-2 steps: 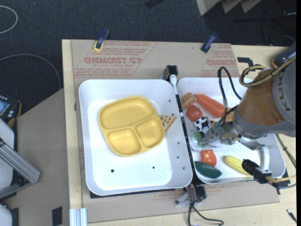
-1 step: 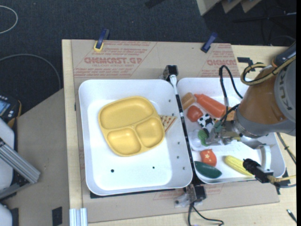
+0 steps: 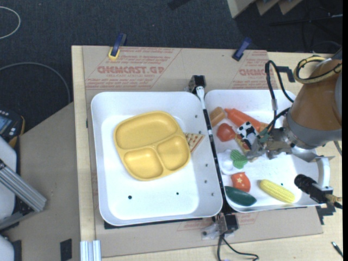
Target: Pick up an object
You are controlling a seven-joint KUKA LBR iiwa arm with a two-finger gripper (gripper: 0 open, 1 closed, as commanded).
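My gripper (image 3: 254, 147) reaches in from the right and hangs low over the middle of the right bin (image 3: 283, 99). It is just right of a black-and-white toy cow (image 3: 246, 130) and just above a small green piece (image 3: 237, 157). Around it lie an orange carrot (image 3: 240, 116), a red tomato (image 3: 224, 131), a tan bread roll (image 3: 217, 115), a red strawberry-like piece (image 3: 241, 181), a dark green cucumber (image 3: 241, 198) and a yellow corn cob (image 3: 277, 191). I see nothing lifted off the bin floor.
The left bin (image 3: 109, 194) holds a yellow divided plate (image 3: 151, 144) and a tan waffle piece (image 3: 193, 140) by its right wall. The grey arm with its orange band (image 3: 318, 99) covers the right bin's far right side.
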